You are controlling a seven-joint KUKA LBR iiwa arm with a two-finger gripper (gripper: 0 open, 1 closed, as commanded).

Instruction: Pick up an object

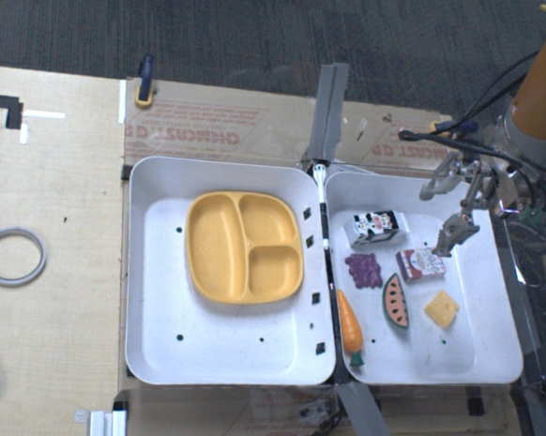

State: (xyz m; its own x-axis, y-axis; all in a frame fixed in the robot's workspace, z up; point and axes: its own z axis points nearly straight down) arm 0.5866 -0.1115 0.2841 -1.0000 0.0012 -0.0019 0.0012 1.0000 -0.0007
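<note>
Six small items lie in the right white bin (pixel 487 370): a black-and-white printed carton (pixel 376 227), a bunch of purple toy grapes (pixel 364 269), a red-and-white box (pixel 421 264), a watermelon slice (pixel 396 301), a yellow cheese cube (pixel 442 309) and an orange carrot (pixel 348 326). The two-finger gripper (pixel 452 234) hangs just above the red-and-white box, nothing pinched; whether it is spread or closed I cannot tell. This looks like the approach step. Next it would need to descend squarely over that box. A yellow divided plate (pixel 245 247) sits in the left bin (pixel 151 334).

Small red-and-white carton (pixel 422 265) flat in right bin (pixel 487 370)
</note>
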